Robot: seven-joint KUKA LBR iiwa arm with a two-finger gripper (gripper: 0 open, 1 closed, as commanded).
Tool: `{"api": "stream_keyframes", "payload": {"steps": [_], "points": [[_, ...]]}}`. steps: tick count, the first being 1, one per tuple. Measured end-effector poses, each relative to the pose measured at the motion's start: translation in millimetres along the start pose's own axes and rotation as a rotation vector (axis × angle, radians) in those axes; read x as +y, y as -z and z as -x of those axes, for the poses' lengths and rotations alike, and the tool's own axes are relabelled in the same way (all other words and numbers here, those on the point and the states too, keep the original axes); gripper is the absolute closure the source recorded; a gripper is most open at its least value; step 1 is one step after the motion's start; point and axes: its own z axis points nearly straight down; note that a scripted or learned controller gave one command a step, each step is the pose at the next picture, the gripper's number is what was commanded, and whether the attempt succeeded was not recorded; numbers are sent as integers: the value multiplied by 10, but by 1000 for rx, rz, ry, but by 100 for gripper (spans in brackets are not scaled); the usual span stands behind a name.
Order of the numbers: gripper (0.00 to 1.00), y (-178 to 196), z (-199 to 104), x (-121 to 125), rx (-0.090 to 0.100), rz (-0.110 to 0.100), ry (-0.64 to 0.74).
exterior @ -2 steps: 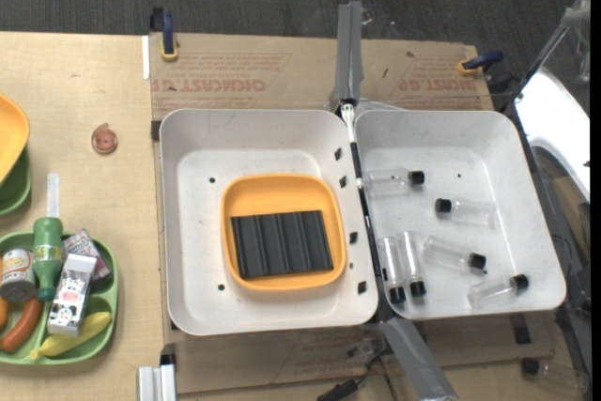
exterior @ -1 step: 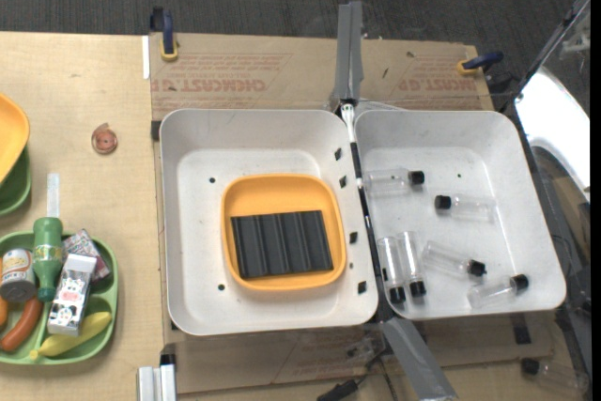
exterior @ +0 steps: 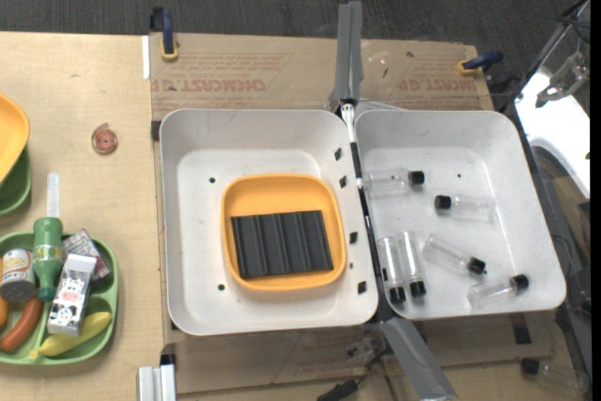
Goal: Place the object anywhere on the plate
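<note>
While the clear vials (exterior: 406,260) lie in the right bin (exterior: 512,141), I must first pick one for the yellow plate (exterior: 282,190).

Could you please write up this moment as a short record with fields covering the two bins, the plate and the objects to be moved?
left bin: holds the yellow plate
plate contents: dark ribbed insert lying flat on it
right bin: holds six clear vials with black caps, scattered, lying on their sides
vials on plate: none yet
bench at left: green tray of toy food
</note>
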Motion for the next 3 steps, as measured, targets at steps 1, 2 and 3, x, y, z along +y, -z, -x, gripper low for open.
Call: {"api": "stream_keyframes", "payload": {"steps": [1,2,3], "points": [[0,-833,106,-53,-1,0,344],[0,-919,466,-277,-3,-2,652],[0,-1085,643,-379,-3,-1,923]]}}
